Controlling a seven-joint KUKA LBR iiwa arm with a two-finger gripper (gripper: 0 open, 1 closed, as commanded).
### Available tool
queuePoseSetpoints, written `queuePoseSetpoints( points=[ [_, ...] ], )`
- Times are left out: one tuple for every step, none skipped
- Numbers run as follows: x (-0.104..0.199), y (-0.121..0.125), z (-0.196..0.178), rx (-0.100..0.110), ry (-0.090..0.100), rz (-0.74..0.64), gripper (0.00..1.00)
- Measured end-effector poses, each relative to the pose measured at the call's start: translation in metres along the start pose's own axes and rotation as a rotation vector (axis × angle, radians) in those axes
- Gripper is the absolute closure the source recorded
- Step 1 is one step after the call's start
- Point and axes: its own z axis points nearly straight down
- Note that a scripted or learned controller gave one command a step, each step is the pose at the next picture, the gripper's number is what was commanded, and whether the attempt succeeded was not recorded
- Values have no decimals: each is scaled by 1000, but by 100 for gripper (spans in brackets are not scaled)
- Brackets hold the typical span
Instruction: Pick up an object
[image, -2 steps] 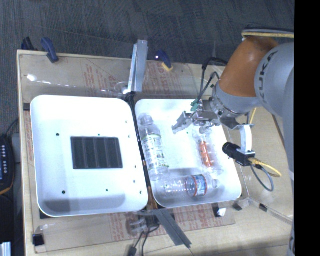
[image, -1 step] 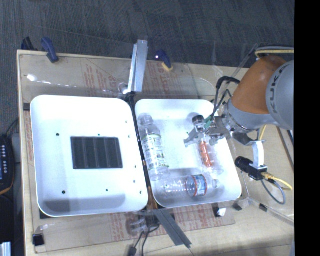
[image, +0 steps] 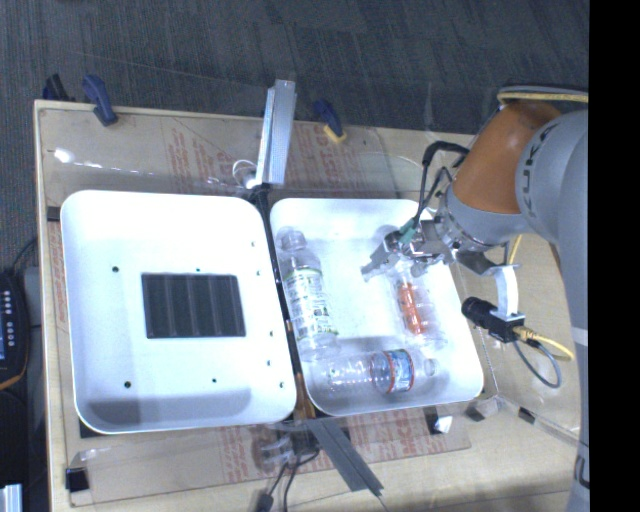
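Camera view: gripper (image: 388, 252) is seen right of centre, above the right bin (image: 462, 385); its opening cannot be told. Small orange-labelled bottle (image: 414, 308) lies just below it; judged light, slippery, easily dented; mid-body is recommended for the hold

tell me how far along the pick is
Done: the arm has reached into the right bin, and the gripper sits above the orange bottle. In hand: nothing visibly gripped. Left: all three bottles lie on the bin floor, the tall clear bottle by the left wall and another along the near wall, so grasp and lift remain.
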Motion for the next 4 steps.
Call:
queuePoseSetpoints(
  points=[
    [3,-13,-5,3,2,-115,0],
    [3,-21,-10,3,3,-151,0],
    [1,-1,2,-1,0,-170,0],
    [0,-11,-71,-2,-1,-145,0]
  ],
)
